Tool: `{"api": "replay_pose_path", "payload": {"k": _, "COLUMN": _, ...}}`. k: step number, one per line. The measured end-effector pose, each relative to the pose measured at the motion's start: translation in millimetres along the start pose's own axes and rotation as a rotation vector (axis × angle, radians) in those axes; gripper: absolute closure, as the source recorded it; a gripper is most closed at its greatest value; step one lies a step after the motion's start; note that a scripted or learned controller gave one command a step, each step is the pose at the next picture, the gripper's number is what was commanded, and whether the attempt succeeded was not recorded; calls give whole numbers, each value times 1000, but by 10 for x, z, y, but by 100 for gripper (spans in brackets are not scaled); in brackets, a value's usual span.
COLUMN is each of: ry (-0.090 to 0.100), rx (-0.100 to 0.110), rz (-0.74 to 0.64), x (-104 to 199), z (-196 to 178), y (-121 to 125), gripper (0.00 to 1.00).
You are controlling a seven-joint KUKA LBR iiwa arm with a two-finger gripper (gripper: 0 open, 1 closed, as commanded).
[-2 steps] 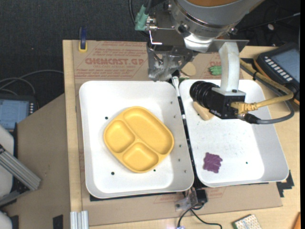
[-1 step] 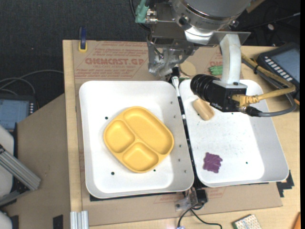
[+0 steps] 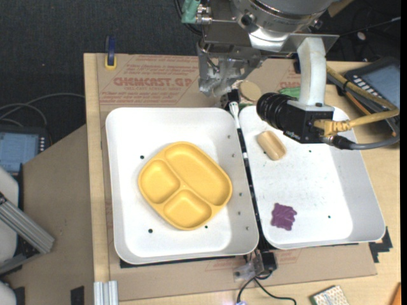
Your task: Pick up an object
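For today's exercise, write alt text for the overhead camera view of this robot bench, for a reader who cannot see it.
A grey robot arm's gripper hovers at the far edge of two white bins, above the seam between them. The left bin holds a yellow three-compartment plate. The right bin holds a tan wooden cylinder near its far side and a small purple object near its front.

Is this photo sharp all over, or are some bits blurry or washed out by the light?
In the camera view, the yellow tray and purple piece look sharp with soft shadows; the arm's wrist at the top is close and slightly blurred; the white bins are bright but not washed out.
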State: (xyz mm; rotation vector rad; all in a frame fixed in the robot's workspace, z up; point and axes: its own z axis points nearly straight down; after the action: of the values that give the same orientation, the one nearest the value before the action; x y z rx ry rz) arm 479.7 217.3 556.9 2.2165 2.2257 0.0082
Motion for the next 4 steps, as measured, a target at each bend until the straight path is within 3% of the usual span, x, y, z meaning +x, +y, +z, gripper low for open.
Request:
{"api": "replay_pose_path", "payload": {"k": 1, "ry": 1, "rx": -2, "rz": -1, "x": 9, "z": -105, "y": 3, "gripper": 100}}
{"api": "replay_pose_path", "payload": {"k": 2, "ry": 1, "rx": -1, "rz": -1, "x": 8, "z": -100, "y": 4, "gripper": 0}}
{"api": "replay_pose_path", "payload": {"k": 3, "ry": -8, "rx": 15, "rz": 8, "x": -336, "z": 918, "y": -14, "gripper": 0}}
{"api": "replay_pose_path", "payload": {"k": 4, "ry": -10, "rx": 19, "rz": 15, "x": -1151, "z": 2312, "y": 417, "gripper": 0}}
